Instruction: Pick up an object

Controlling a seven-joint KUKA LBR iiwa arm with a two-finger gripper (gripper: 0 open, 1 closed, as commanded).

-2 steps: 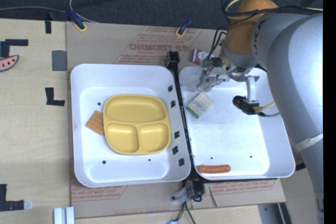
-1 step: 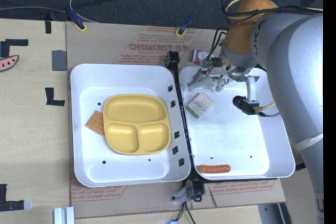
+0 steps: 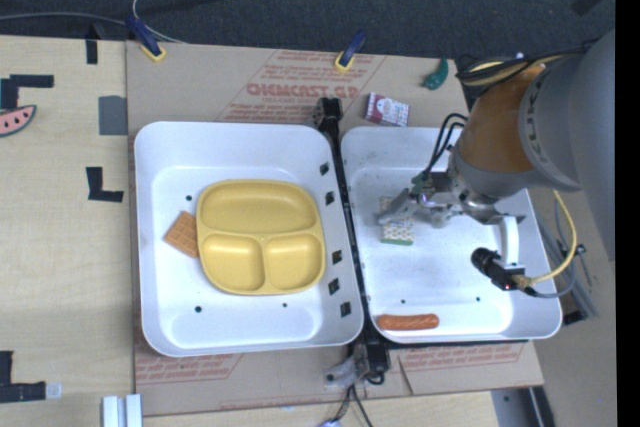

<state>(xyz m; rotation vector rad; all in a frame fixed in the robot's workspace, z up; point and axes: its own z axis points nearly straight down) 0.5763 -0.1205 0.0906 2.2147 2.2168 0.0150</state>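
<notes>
My gripper (image 3: 403,207) hangs low over the middle of the right bin (image 3: 520,315), reaching in from the right under the grey and orange arm. A small patterned block (image 3: 397,233) lies on the bin floor just below the fingertips. An orange-red sausage-shaped toy (image 3: 406,322) lies along the front wall of the right bin. The left bin (image 3: 170,315) holds a yellow divided plate (image 3: 262,235) with a brown cracker-like piece (image 3: 182,234) tucked under its left edge.
A black connector on a yellow cable (image 3: 497,270) sits over the right part of the right bin. A small dark red packet (image 3: 385,109) lies on the cardboard behind the bins. Clamps and a cable lie at the back edge.
</notes>
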